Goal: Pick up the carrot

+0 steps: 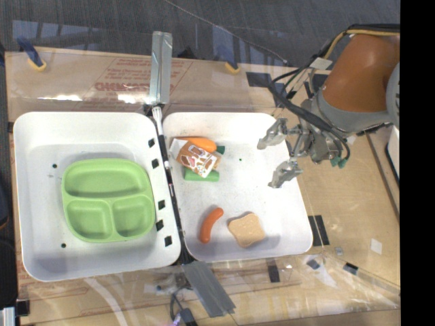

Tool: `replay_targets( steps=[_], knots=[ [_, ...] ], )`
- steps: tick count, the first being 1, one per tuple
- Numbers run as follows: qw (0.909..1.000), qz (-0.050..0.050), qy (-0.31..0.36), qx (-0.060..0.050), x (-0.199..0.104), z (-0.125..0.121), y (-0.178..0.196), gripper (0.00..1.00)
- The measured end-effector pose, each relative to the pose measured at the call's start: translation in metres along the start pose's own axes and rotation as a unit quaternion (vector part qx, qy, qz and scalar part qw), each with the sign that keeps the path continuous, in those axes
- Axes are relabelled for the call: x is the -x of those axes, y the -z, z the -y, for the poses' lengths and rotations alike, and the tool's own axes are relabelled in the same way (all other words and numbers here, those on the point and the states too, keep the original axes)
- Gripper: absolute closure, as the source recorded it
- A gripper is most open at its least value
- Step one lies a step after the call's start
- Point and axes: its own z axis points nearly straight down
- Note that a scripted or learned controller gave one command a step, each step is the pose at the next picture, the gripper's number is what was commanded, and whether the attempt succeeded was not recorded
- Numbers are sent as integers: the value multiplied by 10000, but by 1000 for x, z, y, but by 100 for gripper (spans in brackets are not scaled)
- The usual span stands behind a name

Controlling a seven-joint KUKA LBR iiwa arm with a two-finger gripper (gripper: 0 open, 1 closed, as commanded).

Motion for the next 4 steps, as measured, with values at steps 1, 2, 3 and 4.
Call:
replay_targets(
  steps=[1,2,3,4],
  knots=[
    [9974,40,-726,-3,-36,-4,-154,0],
    [9976,52,-684,-8,-34,-5,-143,100],
    [10000,41,-27,-4,-13,-40,-46,100],
    [9816,5,1911,13,36,-88,-94,100]
  ],
)
